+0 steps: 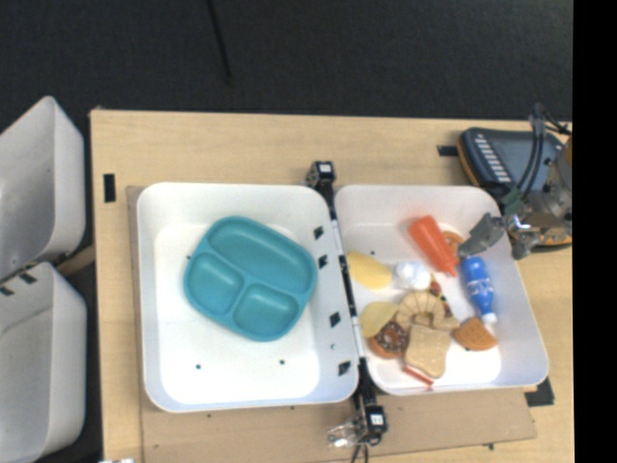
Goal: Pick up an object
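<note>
A pale wooden bench (241, 148) is seen from above against a dark floor (289, 37).

The far part of the scene is taken up by black, carpet-like flooring, across which a thin dark line is drawn at a slant. At the left edge two white padded shapes (34, 258) are set one nearer than the other. Even, soft lighting is cast over the bench.

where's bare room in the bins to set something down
Left bin: bare floor all around the teal divided plate, widest along the near edge. Right bin: its far-left corner is bare; the orange carrot, blue bottle and bread crowd the rest.
</note>
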`<state>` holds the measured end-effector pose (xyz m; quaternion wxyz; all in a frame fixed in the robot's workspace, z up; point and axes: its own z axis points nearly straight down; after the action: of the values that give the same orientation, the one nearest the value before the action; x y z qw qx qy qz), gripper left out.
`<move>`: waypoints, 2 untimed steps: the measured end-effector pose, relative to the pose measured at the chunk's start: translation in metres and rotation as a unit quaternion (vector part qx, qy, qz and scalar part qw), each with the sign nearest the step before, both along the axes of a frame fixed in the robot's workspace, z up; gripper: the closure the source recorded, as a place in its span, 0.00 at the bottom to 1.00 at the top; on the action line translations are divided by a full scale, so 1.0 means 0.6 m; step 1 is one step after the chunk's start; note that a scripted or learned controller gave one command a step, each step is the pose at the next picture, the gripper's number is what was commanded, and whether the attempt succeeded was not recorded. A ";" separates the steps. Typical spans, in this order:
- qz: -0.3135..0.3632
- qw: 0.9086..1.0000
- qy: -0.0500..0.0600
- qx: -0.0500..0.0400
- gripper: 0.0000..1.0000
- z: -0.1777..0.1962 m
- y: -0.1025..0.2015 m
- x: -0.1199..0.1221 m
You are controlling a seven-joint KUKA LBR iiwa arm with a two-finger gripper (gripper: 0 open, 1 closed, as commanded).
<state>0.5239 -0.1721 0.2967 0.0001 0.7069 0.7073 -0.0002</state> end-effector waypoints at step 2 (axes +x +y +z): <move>-0.001 1.000 0.003 0.000 0.00 -0.173 -0.004 -0.024</move>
<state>0.5093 -0.1743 0.1930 -0.0020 0.7073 0.7069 -0.0019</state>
